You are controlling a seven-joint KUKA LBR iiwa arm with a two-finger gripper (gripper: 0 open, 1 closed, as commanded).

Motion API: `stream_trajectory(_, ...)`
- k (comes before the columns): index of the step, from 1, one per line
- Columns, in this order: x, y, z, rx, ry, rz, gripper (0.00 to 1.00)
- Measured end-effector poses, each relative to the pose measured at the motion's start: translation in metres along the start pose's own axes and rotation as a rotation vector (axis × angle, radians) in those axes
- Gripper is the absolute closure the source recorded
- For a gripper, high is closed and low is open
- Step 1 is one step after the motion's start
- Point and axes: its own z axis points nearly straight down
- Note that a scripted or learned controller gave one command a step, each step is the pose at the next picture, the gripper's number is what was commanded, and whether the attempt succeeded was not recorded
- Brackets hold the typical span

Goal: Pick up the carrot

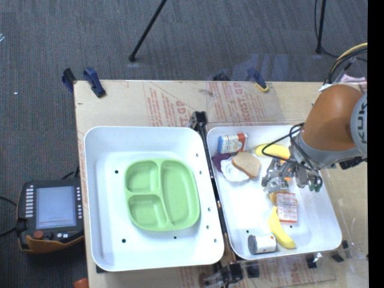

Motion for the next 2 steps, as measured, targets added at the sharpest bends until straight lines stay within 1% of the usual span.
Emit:
stream_trajectory(1,0.0,0.001,0.0,0.0,0.001,-0.001,0.0)
stream_trajectory(2,-0.041,-0.019,0.01,0.002,0.002,0.182,0.0)
